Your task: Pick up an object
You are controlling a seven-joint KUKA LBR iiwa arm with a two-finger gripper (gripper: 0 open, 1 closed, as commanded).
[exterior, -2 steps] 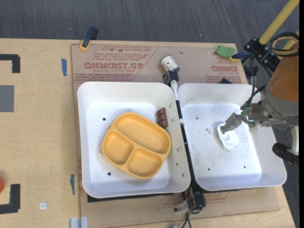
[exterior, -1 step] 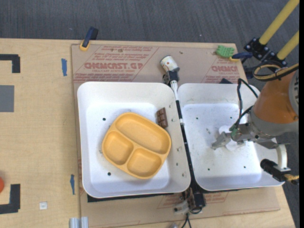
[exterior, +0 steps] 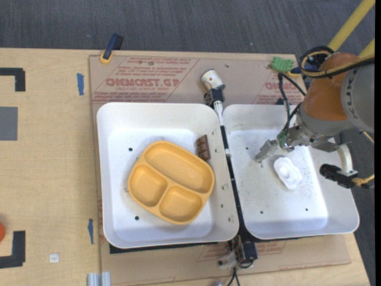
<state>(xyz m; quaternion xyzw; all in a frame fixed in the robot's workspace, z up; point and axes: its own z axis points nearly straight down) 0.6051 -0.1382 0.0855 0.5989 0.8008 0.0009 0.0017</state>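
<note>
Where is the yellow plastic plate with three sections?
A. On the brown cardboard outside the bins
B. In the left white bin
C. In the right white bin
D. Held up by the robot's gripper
B: the yellow plastic plate with three sections lies flat in the left white bin, beside a small brown block near that bin's right wall.

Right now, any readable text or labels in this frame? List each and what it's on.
"CHEMCAST. G P", red print, partly blurred and my best reading: on the brown board behind the left bin.
Smaller red lines above and below it: too blurred to read.
Red print on the same board behind the right bin, near the arm: partly hidden, unreadable.
</note>
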